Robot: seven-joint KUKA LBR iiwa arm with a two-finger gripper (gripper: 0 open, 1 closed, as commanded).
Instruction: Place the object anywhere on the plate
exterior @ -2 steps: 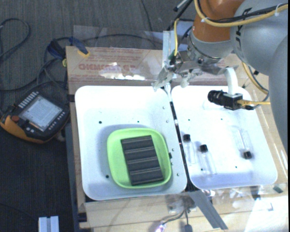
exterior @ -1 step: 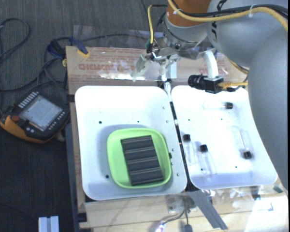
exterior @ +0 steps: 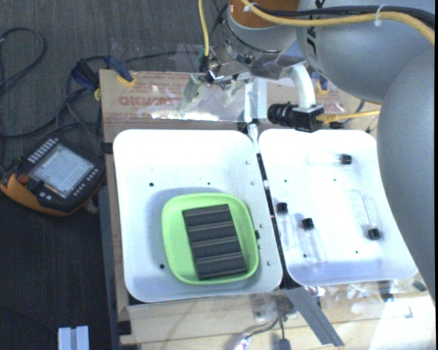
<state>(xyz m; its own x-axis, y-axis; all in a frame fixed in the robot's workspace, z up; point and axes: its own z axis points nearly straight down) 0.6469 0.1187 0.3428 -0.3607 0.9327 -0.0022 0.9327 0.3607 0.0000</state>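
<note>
Gripper: you'll find the gripper (exterior: 217,93) at the far edge of the scene, hanging over the brown strip of surface (exterior: 139,102) behind the two bins, just beyond where they meet.
Gripper state: its two pale fingers stand apart, and you can see nothing between them.
Arm: the grey arm (exterior: 394,42) comes in from your right, its orange band sitting right above the gripper.
Left bin: the left bin (exterior: 139,195) lies near the gripper, on the near side of it, and carries a green plate (exterior: 171,232) in its near half.
Task object: the dark ribbed block (exterior: 215,243) lies flat on the green plate, well apart from the gripper, its long side running away from you and its ribs running crosswise.
Right bin: the right bin (exterior: 328,188) touches the left one along the middle seam; you can count four small black pieces (exterior: 307,224) scattered across its floor, well apart from each other.
Off the surface: a handheld control pendant (exterior: 55,173) with a lit screen rests on the dark floor to your left, cables looping behind it.
</note>
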